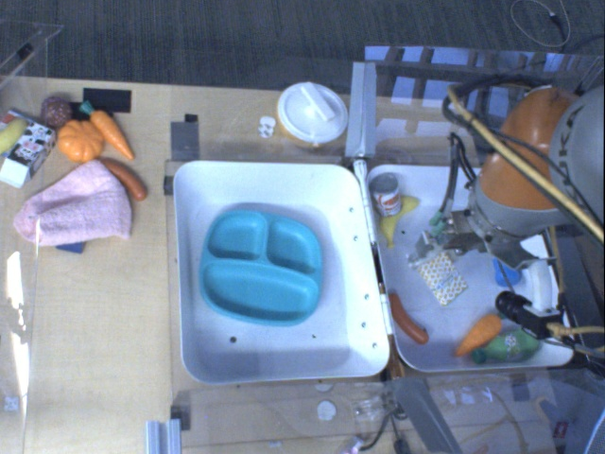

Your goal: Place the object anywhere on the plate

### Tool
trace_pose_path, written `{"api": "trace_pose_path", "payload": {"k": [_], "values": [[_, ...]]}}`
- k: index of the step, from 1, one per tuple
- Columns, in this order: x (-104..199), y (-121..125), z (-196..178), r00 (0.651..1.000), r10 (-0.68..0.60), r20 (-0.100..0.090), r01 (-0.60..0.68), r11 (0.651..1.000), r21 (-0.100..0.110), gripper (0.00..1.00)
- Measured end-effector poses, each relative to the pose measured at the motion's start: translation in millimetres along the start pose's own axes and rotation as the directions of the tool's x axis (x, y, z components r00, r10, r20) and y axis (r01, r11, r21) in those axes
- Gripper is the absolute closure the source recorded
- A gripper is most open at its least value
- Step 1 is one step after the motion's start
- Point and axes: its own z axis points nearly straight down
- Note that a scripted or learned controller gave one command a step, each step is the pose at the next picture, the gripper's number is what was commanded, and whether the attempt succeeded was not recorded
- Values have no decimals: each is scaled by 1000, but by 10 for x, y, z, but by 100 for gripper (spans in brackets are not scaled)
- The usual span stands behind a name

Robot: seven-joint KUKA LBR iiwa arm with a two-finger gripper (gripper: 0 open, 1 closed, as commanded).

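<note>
A blue divided plate (pixel 262 265) lies in the left white bin (pixel 198 348). The right bin (pixel 416 353) holds a small can (pixel 385 195), a yellow banana (pixel 394 218), a brown sausage (pixel 409 319), an orange carrot (pixel 479 333), a green bottle (pixel 506 346) and a white dotted pad (pixel 442 278). My gripper (pixel 433 244) hangs low over the middle of the right bin, just above the dotted pad and right of the banana. The arm's grey and orange wrist (pixel 529 173) hides the bin's right side. I see nothing held.
On the bench at the left lie a pink cloth (pixel 76 206), a small pumpkin (pixel 79 140), a carrot (pixel 115 132) and a sausage (pixel 127 178). A white lid (pixel 313 112) sits behind the bins. Cables (pixel 492 130) cross above the right bin.
</note>
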Motion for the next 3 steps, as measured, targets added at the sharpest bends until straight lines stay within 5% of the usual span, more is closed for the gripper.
{"api": "trace_pose_path", "payload": {"k": [1, 2, 3], "values": [[632, 558, -345, 992, -128, 0, 128, 992, -3, 100], [1313, 753, 19, 992, -129, -1, 129, 992, -2, 100], [1306, 754, 17, 992, -129, -1, 129, 992, -3, 0]]}}
